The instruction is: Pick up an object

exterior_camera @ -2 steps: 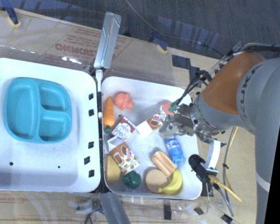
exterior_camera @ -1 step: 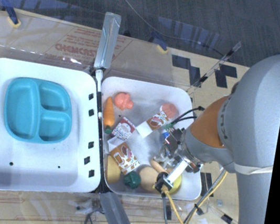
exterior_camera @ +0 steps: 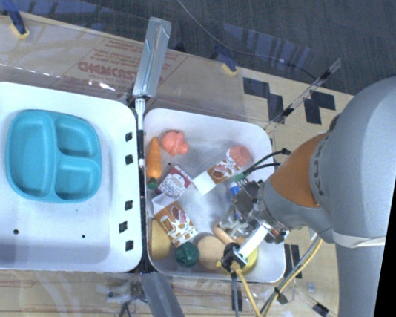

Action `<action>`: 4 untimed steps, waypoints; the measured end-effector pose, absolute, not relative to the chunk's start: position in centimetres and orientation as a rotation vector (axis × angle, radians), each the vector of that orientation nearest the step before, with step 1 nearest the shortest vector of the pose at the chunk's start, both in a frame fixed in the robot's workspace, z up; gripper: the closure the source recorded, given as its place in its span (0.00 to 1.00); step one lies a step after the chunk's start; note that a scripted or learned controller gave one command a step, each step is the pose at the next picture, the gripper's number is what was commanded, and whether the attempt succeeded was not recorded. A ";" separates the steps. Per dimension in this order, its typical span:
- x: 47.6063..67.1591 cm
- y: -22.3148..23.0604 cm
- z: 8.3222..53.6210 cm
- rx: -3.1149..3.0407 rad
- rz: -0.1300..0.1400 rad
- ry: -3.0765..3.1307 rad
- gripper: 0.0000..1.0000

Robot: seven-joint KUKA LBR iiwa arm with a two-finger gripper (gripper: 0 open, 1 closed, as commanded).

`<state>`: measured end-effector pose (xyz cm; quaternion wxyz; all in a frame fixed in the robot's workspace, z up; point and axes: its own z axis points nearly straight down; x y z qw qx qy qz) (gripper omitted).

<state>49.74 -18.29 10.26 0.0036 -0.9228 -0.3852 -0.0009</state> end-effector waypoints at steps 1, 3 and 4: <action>54.0 -16.2 13.8 -2.893 0.009 -1.207 1.00; 49.5 -18.3 10.0 -2.847 0.005 -1.322 0.00; 57.3 -14.2 10.2 -3.014 0.013 -0.863 0.00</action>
